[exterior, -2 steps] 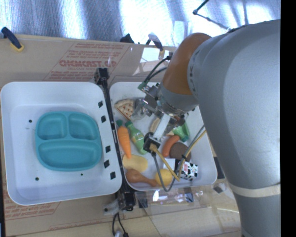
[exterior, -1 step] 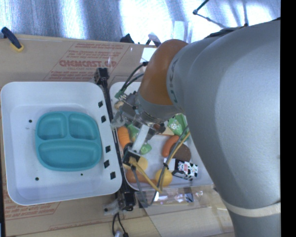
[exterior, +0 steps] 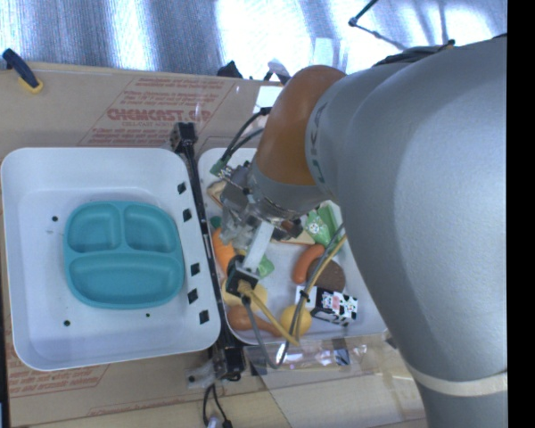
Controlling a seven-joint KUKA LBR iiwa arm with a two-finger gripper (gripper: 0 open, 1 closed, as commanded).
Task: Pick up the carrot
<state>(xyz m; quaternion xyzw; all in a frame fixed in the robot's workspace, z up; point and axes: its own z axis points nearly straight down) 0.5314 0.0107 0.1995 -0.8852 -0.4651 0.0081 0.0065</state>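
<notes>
While the grey arm (exterior: pixel 410 194) reaches down over the right bin (exterior: pixel 212 161), its hand (exterior: pixel 236 234) hangs low near that bin's left wall; whether it is open or closed cannot be told, and nothing can be seen in its grasp. An orange carrot (exterior: pixel 223 255) lies against the left wall of the right bin, just beside the hand. Farther right lie a green packet (exterior: pixel 322 225), a reddish-orange piece (exterior: pixel 308 261) and a cow-patterned carton (exterior: pixel 336 306). On the same surface, the left bin (exterior: pixel 27 239) holds a teal divided plate (exterior: pixel 123 253).
</notes>
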